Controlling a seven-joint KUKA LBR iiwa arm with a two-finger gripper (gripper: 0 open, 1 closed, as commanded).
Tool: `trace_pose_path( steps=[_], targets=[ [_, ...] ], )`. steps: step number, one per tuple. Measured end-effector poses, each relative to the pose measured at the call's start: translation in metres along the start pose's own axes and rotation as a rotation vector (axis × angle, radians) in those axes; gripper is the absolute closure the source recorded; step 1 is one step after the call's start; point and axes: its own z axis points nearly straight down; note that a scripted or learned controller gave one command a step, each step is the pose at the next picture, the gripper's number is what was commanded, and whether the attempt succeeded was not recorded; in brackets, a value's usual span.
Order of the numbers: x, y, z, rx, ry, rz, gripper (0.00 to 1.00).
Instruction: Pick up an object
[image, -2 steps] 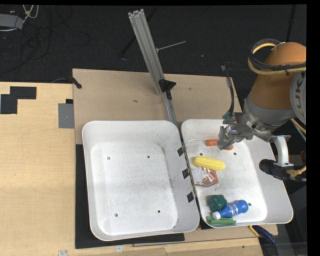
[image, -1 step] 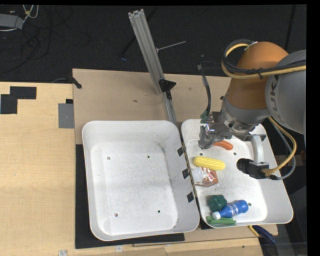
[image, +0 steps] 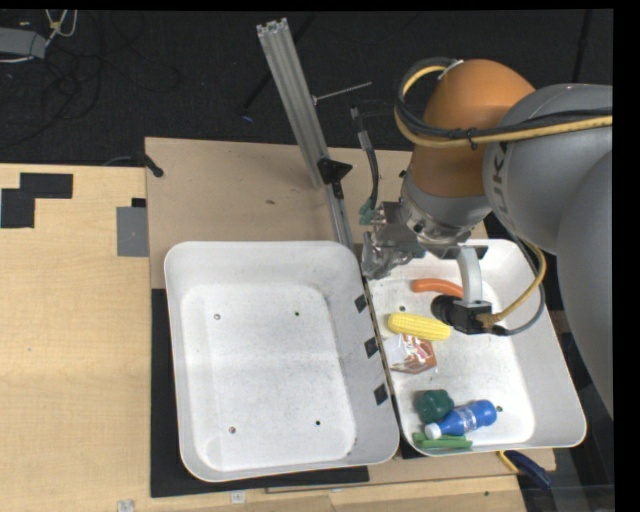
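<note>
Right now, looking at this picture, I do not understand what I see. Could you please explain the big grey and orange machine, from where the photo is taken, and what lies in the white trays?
The big machine is a robot arm, grey with an orange band, reaching in from the right. At its end is a pincer, a two-finger tool for picking things up; it hangs over the far corner of the right bin. I cannot tell whether it holds anything.

The photo comes from one fixed camera above the bench, looking down at a slant.

On the bench stand two shallow white bins. The right bin holds small toys: a yellow corn cob, an orange carrot-like piece, a small clear packet, a dark green lump, a blue bottle and a thin green stick. The left bin sits beside it.
</note>
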Motion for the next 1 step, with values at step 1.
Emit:
trace_pose_path(
  steps=[1],
  targets=[
    [0.0456, 0.0237, 0.0124, 0.001, 0.000, 0.000, 1.00]
  ],
)
